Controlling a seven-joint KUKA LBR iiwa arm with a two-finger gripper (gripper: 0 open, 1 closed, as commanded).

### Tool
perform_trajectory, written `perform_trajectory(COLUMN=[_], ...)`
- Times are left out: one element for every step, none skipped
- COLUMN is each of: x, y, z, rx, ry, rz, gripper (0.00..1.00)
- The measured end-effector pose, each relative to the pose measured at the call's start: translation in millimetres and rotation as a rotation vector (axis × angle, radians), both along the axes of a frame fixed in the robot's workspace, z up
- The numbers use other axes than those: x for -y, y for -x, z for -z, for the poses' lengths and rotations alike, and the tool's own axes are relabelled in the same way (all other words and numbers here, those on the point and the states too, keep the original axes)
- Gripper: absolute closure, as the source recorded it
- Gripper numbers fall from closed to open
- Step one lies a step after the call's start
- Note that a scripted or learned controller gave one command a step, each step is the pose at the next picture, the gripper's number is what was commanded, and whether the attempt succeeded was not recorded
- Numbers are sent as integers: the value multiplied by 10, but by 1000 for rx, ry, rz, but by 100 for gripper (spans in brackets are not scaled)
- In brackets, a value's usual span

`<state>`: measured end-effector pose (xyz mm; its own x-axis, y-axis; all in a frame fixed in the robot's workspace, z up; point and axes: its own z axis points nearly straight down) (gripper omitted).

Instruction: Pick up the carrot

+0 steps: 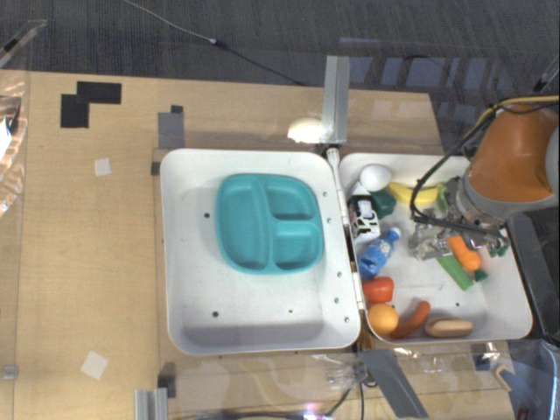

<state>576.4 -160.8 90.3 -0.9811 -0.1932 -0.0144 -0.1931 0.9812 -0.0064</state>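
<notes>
The carrot lies in the right bin, towards its right side, a short orange piece with its long axis running from upper left to lower right. Its lower right end touches a green block that lies just below it on much the same slant. There is one carrot in view.

The end effector sits low over this spot, directly at the carrot's upper left end, under the arm's orange band. Its metal parts are tangled with dark cables (the detail there is too small to read), so whether it is parted or closed on anything cannot be told.

The right bin is crowded. Counted singly: one white ball at the top left, one yellow banana beside it, one dark green cube, one black and white box, one blue bottle, one red piece, one orange fruit, one reddish sausage leaning against it, and one brown bread roll near the bottom edge.

The left bin holds one teal divided tray with three compartments, sitting in the upper middle. Both bins rest side by side on the pale wooden worktop.
</notes>
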Motion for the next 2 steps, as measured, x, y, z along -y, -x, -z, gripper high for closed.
perform_trajectory(x=[248, -682], y=[587, -116], z=[-4, -638], rx=[2, 5], ry=[-5, -12], rz=[334, 315], gripper=[100, 100])
